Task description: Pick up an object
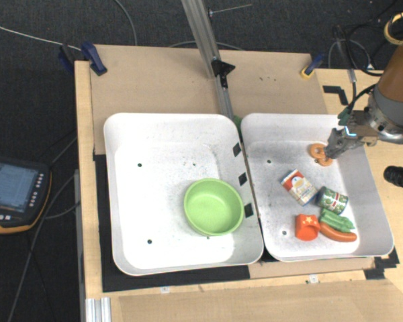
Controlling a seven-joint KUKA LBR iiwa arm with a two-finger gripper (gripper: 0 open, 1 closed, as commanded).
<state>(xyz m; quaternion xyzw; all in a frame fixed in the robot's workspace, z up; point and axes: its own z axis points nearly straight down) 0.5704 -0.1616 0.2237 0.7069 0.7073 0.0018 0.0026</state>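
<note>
You look down from one fixed camera above the table (188,79), tilted at a slant and set far enough back to take in both white bins and the floor around them. The end effector (336,146) sits toward your right edge; the left bin (127,139) lies well to its left, the right bin (373,200) beneath it.

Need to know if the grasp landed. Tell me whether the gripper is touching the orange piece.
Cannot tell. In the camera view the gripper overlaps the orange piece, hiding any gap.
</note>
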